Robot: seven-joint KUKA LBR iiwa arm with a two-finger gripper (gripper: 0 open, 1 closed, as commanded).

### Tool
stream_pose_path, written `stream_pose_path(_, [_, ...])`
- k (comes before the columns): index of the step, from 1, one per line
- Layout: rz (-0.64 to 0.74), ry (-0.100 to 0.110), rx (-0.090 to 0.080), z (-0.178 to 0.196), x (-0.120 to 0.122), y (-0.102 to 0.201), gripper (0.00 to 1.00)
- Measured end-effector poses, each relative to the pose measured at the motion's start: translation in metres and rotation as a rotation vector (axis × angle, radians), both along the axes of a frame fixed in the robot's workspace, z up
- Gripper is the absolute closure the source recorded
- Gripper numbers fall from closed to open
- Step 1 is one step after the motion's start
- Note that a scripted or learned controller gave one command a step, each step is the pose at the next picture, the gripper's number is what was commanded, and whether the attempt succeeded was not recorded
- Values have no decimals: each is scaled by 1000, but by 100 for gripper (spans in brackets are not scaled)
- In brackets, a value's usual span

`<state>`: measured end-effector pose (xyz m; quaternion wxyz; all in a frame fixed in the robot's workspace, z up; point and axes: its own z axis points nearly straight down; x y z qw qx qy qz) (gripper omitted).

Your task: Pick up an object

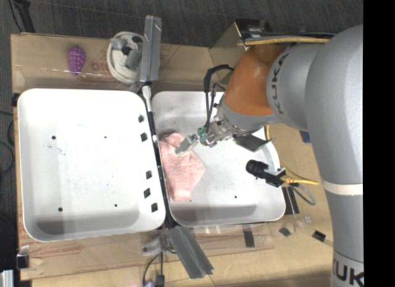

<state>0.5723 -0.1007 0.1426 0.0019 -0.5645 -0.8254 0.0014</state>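
Overhead, the grey arm (321, 94) is reaching in over the right bin (247, 208), which is sitting beside the left bin (80, 156) on the worktop (185, 57). A pink cloth (182, 168) is lying against the right bin's left wall. The claw (185, 147) is touching the cloth's upper edge; its grip cannot be told.

thick grey arm (321, 94) with orange band, black kuka lettering, black cables.
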Motion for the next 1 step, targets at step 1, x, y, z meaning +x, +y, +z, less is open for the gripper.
stream_pose_path(1, [23,-7,1,-49,-28,-27,0])
